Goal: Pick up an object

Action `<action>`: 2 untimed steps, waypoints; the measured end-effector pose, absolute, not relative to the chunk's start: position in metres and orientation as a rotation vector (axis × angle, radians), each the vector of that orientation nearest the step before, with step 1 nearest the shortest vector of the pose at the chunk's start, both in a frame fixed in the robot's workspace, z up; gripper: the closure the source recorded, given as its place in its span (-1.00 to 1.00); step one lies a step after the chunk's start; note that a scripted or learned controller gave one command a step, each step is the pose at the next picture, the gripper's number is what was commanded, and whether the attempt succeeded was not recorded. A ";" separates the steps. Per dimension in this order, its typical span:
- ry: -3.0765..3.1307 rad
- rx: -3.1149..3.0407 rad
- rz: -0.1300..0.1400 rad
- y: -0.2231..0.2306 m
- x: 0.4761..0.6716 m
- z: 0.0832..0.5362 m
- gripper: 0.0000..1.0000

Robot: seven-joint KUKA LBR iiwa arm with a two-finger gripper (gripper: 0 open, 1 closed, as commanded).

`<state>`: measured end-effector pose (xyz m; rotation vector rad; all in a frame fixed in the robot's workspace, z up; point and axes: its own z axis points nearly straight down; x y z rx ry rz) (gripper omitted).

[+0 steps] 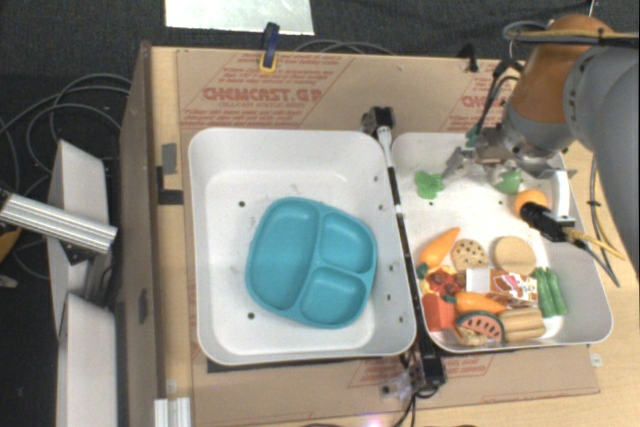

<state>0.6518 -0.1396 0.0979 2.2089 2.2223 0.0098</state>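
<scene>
Small green toy piece [429, 184] lies beside the hand [480, 158].

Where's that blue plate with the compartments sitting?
The blue divided plate lies in the left white bin, toward its lower middle, across the divider from the toy food pile in the right bin.

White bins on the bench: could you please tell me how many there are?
2. The left bin holds a blue divided plate. The right bin holds a pile of toy food at its near end, with the end effector above its far end.
</scene>
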 end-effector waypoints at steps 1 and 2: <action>2.233 2.214 0.000 -0.082 0.635 0.084 -1.00; 2.217 2.231 -0.007 -0.130 0.535 0.084 -1.00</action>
